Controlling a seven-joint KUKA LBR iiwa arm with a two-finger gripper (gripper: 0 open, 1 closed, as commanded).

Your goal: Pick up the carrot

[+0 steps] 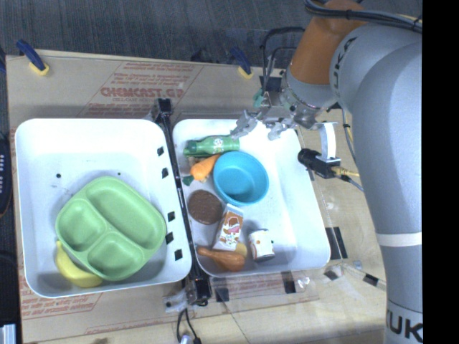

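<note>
**Two bins, side by side**

In the right bin (308, 213) the carrot (204, 168) lies just left of the bowl (241, 178), a bottle (211, 146) behind both. The gripper (259, 123) hangs over the far rim. Left bin (36, 163) — a divided tray (111, 226).

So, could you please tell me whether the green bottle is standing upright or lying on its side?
Lying on its side: the green bottle stretches lengthwise along the right bin's far wall.

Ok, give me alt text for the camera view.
A grey arm's gripper hangs open above the right bin's far edge, apart from the carrot, which lies beside a blue bowl. The left bin holds a green tray.
</note>
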